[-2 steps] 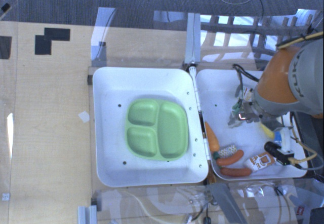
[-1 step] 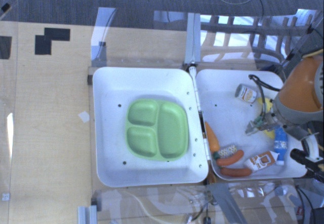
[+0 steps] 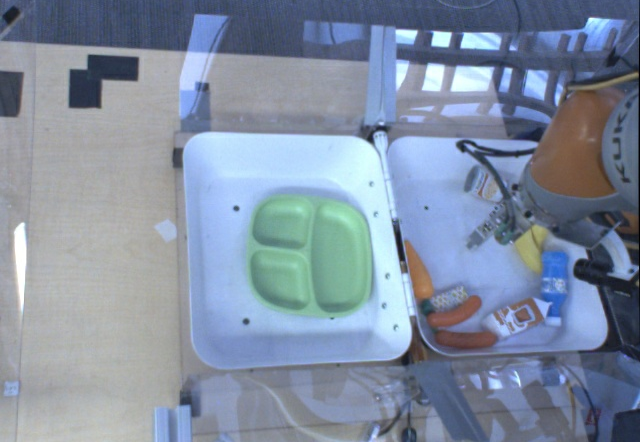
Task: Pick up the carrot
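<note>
My hand [image 3: 492, 227] hangs over the middle of the right bin [image 3: 440, 170], pinching nothing; whether it is spread or pressed together I cannot tell from this slant. The carrot [image 3: 419, 273] lies against the bin's left wall, near the front. To take it well, I judge I must cross left and forward, then come down along its length, since the wall crowds one side and two sausages [image 3: 455, 313] lie just beside its lower end. Open floor shows behind the carrot.

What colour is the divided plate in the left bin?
Light green. The divided plate shows plainly in the camera view, lying in the left bin.
</note>
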